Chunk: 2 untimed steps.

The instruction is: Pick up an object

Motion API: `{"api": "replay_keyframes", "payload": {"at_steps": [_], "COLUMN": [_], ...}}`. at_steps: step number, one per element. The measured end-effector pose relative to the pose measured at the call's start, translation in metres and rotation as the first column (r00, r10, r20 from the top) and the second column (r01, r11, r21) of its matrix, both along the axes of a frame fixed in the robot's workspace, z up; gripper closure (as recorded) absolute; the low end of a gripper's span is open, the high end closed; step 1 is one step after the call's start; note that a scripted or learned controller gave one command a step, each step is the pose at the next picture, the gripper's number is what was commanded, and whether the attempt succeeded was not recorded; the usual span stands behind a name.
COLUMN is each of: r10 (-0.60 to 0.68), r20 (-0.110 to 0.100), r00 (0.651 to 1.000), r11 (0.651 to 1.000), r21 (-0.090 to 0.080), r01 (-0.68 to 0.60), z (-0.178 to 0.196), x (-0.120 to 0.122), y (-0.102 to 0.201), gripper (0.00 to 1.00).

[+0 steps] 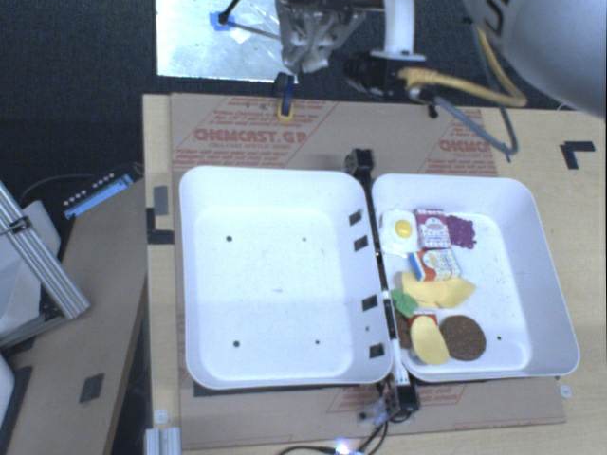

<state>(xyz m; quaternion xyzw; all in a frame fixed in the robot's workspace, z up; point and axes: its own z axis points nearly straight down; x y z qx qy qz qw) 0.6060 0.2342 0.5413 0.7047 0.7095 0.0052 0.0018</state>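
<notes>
The toy foods lie heaped along the left side of the right bin (531, 254): fried egg (398, 227), red carton (434, 229), purple piece (463, 229), yellow banana (436, 293), brown patty (463, 337). The gripper (305, 55) hangs well apart at their eleven o'clock, beyond both bins, over the brown board (398, 131); whether it is spread or pressed together cannot be told. The left bin (270, 273) lies at nine o'clock.

A brown board (247, 133) printed "CHEMCAST GP" is laid under the 2 white bins. At its 12 o'clock edge a small blue-and-yellow clamp (284, 99) is seen. A reflective sheet (204, 27) lies at 11 o'clock, an aluminium rail (38, 259) at 9 o'clock.
</notes>
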Motion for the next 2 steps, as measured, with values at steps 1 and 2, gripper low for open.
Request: {"api": "replay_keyframes", "payload": {"at_steps": [1, 2], "r10": [-0.011, -0.002], "r20": [-0.017, 0.002], "r00": [1.0, 1.0], "r11": [1.0, 1.0], "r21": [-0.009, 0.0], "r01": [0.011, 0.002], "z": [-0.123, -0.019], "x": [0.065, 0.044], "y": [-0.04, -0.031], "gripper": [1.0, 1.0]}}
